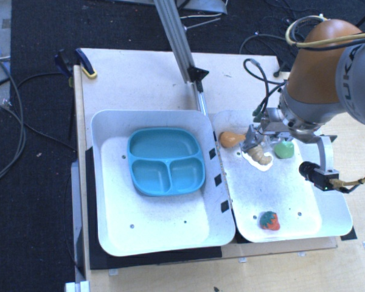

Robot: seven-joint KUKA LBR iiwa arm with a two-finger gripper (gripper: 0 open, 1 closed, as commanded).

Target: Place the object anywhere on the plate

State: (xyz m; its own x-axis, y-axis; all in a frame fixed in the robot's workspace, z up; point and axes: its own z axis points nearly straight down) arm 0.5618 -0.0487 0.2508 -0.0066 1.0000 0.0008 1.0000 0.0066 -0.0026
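The gripper was largely masked by the wrist housing above it, so the set of its fingers could not be read. A white and tan object directly beneath it was partly covered; contact could not be judged. A green object just beside the gripper lay half under the wrist. The arm was cut by the upper and right edges. 1 red-and-green item, well below the gripper, was too small to identify.

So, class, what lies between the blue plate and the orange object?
In the camera view, the bins' adjoining white rims separate the blue plate from the orange object.
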